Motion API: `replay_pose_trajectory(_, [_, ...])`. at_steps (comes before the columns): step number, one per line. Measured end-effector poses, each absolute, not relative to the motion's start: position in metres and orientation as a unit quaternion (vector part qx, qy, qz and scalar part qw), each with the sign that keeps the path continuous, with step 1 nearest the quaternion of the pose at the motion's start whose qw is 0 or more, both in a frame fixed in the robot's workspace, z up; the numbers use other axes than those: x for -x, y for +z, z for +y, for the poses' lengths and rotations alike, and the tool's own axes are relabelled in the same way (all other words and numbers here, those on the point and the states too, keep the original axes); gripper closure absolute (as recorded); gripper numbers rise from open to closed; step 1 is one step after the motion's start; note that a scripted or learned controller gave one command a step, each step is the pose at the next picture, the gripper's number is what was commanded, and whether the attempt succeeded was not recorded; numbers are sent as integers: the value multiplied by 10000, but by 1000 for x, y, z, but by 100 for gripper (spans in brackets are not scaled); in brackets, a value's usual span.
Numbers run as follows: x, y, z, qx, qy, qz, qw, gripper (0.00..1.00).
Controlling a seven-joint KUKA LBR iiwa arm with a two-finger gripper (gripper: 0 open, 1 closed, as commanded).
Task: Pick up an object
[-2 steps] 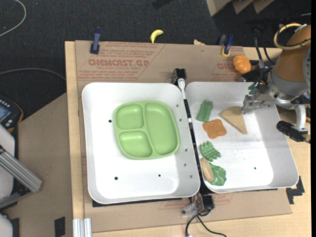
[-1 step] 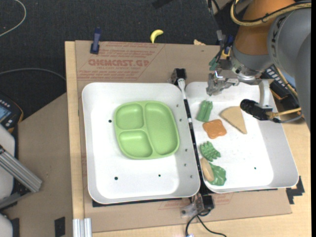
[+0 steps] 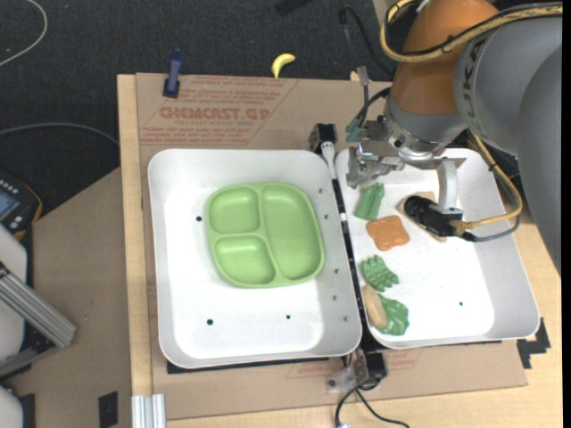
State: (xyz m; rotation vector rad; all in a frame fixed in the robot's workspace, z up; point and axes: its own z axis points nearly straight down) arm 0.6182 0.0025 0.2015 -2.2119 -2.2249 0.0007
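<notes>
Lying under the end effector (image 3: 368, 169) — a flat (oblong) green piece (image 3: 369, 201), orange piece (image 3: 387, 232) beside

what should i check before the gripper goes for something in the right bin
1. Gripper is over the right bin, at its upper left corner: ok.
2. A target sits close below it, the green strip: ok.
3. Something between the fingers already: cannot tell, the wrist hides them.
4. Room around the target: not ok, the green strip lies right by the bin's left wall, with the orange piece just below.
5. Other candidates apart from the wall: ok, the orange piece and the green leafy piece lie further in.
6. Left bin holds the green divided plate, away from the gripper: ok.
</notes>
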Motion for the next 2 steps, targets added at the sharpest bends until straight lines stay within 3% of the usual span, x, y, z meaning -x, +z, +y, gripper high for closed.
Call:
replay_pose_trajectory(1, [-585, 204, 48, 7053, 10, -7089, 25, 100])
replay_pose_trajectory(2, [-513, 229, 88, 7051, 7, -7091, 33, 100])
